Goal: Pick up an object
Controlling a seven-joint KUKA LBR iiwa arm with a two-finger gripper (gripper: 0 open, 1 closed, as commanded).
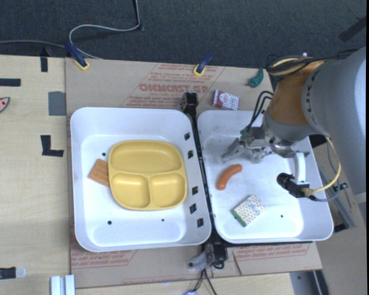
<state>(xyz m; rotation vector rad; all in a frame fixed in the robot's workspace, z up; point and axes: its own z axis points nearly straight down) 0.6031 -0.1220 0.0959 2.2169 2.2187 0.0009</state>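
Covering the tabletop, cardboard carries two bins; the spread end effector hovers beside a sausage.

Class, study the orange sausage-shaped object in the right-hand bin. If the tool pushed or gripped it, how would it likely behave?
The sausage looks rounded and slightly curved, so a sideways push would probably roll or spin it across the smooth floor of the right bin. Its glossy surface suggests it might slip from a pinch. It seems small, so likely light. The tool is just above it in the view.
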